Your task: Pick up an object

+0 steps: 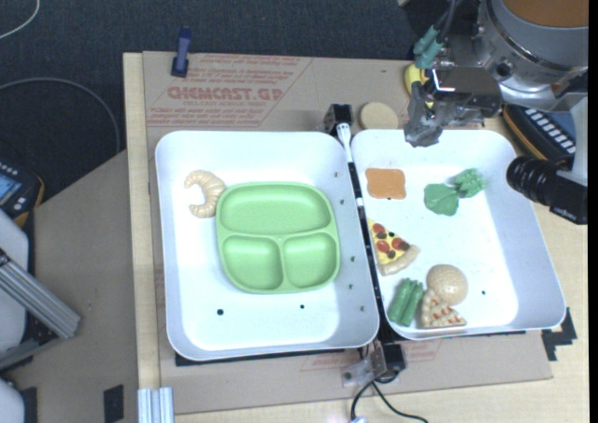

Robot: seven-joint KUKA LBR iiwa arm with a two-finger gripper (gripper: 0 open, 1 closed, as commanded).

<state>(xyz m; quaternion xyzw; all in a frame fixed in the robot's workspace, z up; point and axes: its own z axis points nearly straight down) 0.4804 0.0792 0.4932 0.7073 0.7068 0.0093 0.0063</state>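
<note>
Camera view: you've got the gripper [425,127] hanging over the far edge of the right bin [523,253], near its back-left corner. Can't tell whether the jaws are apart or together, they read as one dark blur from this angle. Nothing visible between them, so treat it as carrying nothing.

Closest candidate is the toast [385,183], a flat orange square just in front of the gripper, lying flat near the bin's left wall. No real long axis; edges run roughly parallel to the bin walls. To do this well you'd come straight down and close across two opposite edges. It's thin, so my guess is a shallow descent misses it.

Other options in the same bin: broccoli [452,192] to the right of the toast, long axis slanting up toward the far right, bulkier and probably easier to grip. Pizza slice [391,246] sits near the left wall, tip pointing toward the bin's middle. Green beans [405,301], a bread roll [446,283] and a waffle-like wedge [443,316] are bunched at the near edge, touching. Skip that cluster.

Left bin [182,225] holds a green divided plate [277,235] and a croissant [204,191] just beside it.
</note>
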